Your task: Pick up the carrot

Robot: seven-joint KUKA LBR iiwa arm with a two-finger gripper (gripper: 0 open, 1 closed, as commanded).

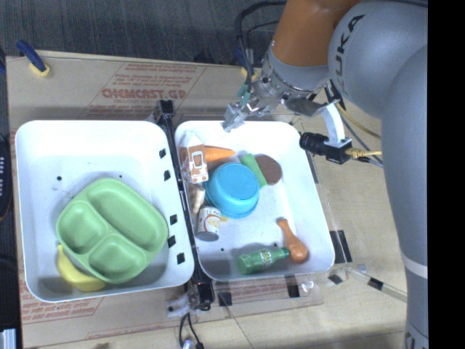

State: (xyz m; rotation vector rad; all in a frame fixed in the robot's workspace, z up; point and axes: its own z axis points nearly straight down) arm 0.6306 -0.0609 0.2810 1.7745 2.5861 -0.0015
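Note:
The carrot is an orange cone lying near the back of the right bin. It sits between a small brown-and-white carton and a blue bowl, and the carton covers its left end. My gripper hangs over the bin's back rim, a little behind and to the right of the carrot and apart from it. Nothing shows in its grasp.
Around the bowl are a green piece, a brown disc and a small can. A green bottle and an orange-brown drumstick-like toy lie at the front. The left bin holds a green divided plate over a yellow item.

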